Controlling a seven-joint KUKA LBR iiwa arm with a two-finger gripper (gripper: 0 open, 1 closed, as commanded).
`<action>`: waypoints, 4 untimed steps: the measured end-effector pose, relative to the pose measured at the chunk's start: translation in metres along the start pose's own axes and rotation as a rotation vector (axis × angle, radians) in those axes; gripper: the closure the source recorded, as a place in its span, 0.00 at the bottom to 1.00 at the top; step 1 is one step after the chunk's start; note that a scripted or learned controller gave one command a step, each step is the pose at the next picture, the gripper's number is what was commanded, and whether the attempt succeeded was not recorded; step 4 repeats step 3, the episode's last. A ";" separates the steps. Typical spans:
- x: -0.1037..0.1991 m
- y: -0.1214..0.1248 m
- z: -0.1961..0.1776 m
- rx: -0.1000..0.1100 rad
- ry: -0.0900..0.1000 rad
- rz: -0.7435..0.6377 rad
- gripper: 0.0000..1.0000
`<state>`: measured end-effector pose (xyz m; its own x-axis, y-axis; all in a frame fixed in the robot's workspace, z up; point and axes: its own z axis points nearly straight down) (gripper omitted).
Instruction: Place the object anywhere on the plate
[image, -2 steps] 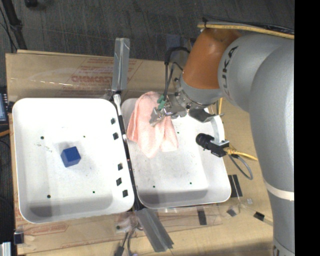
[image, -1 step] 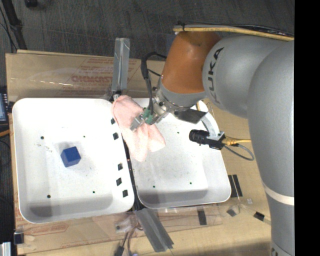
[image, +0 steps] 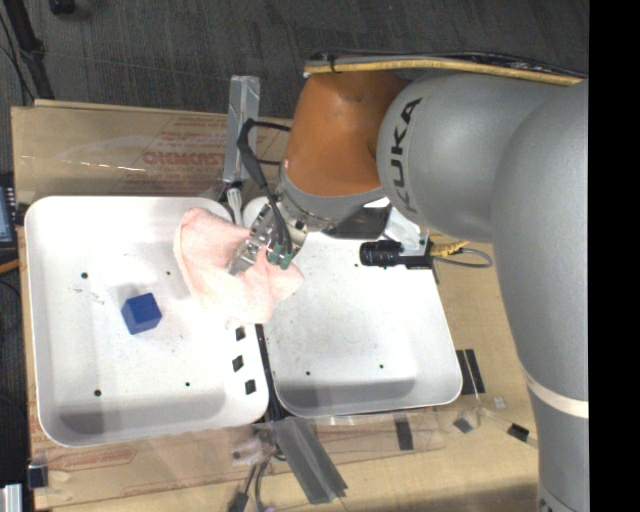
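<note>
A small blue cube (image: 142, 312) rests on the floor of the left bin (image: 60, 330), left of centre. The pink plate (image: 215, 262) lies at the left bin's right side, and its right edge reaches over the divider toward the right bin (image: 370, 340). My gripper (image: 257, 247) hangs over the plate's right part, close to or touching it, well to the right of the cube. The grey arm with its orange band (image: 340, 135) covers the bins' far edge and part of the plate.
Black tape marks (image: 240, 362) sit on the divider between the bins. A black cable plug (image: 385, 254) juts from the wrist over the right bin. A cardboard sheet (image: 120, 150) lies behind the left bin.
</note>
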<state>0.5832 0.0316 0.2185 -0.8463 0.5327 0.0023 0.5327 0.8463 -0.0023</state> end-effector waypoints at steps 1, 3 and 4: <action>0.022 0.051 -0.004 -0.002 -0.005 -0.407 1.00; 0.054 0.090 -0.009 -0.002 -0.005 -0.569 0.00; 0.054 0.090 -0.009 -0.002 -0.005 -0.569 0.00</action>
